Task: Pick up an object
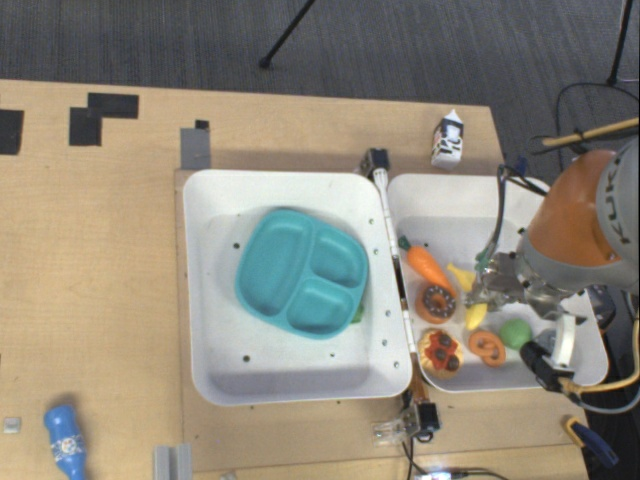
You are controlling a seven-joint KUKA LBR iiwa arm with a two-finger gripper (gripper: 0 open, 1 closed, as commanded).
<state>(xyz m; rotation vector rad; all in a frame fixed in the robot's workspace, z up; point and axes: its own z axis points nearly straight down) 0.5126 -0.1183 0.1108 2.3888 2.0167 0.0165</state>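
The right bin (440,203) holds several toy foods: an orange carrot (425,263), a yellow banana-like piece (462,276), another yellow piece (475,315), a chocolate donut (437,302), a small pizza-like round (441,351), an orange ring (487,346) and a green ball (515,333). My gripper (488,286) hangs low over the middle of this bin, just right of the yellow pieces and above the orange ring. The wrist hides what lies directly beneath it. In the left bin (215,368) rests a teal divided plate (303,273).
A small milk carton (450,138) stands on the bench behind the right bin. A blue toy (65,440) lies at the bench's front left. Black markers (100,116) sit at the back left. Cables (600,393) trail along the right bin's right side.
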